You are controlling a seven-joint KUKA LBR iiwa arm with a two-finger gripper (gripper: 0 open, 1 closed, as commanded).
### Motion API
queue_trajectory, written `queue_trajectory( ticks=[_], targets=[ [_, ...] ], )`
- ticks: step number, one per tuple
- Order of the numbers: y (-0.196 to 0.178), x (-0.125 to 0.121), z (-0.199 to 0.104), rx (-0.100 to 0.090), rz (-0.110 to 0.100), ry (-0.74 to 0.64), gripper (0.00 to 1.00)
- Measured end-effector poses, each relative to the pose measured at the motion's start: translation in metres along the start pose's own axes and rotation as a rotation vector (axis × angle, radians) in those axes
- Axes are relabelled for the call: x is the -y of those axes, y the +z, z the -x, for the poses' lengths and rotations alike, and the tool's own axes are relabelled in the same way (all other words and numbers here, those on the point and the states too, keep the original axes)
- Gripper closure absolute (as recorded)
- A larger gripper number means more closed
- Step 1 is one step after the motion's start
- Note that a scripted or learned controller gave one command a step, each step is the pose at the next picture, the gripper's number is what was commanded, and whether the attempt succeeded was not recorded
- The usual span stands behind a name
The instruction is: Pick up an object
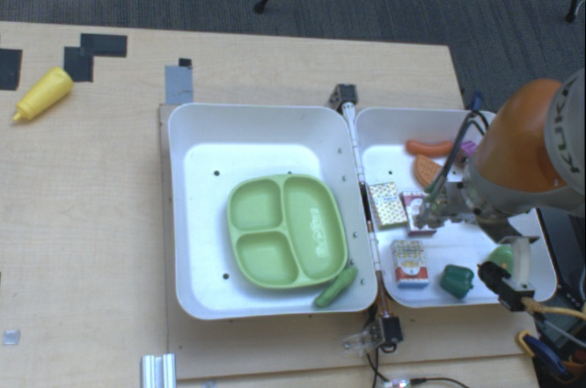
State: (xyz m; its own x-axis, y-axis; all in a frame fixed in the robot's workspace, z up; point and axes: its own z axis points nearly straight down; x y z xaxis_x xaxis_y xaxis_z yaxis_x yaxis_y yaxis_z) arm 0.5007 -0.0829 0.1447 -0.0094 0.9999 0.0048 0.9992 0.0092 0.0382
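You are seeing the gripper (pixel 427 217) hanging low in the right bin (pixel 540 285); I cannot tell its grip; the patterned packet (pixel 388 204) is lying just beside it, the small carton (pixel 411 264) just below; nothing is looking lifted yet.

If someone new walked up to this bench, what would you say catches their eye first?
Probably the light green divided plate lying in the left bin, with a green pickle-like piece against its lower right edge. Next comes the arm's orange band over the right bin, its gripper low among small packets and toy foods. A yellow bottle-shaped toy lies alone at the bench's far left.
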Motion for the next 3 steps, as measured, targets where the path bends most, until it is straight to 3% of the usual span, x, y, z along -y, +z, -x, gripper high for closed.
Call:
queue_trajectory(
  ticks=[1, 2, 3],
  targets=[
    [0.0, 0.0, 0.0, 0.0, 0.0, 0.0, 0.0],
    [-0.01, -0.002, -0.001, -0.001, 0.004, -0.003, 1.0],
    [-0.01, -0.002, -0.001, -0.001, 0.004, -0.002, 0.0]
  ],
)
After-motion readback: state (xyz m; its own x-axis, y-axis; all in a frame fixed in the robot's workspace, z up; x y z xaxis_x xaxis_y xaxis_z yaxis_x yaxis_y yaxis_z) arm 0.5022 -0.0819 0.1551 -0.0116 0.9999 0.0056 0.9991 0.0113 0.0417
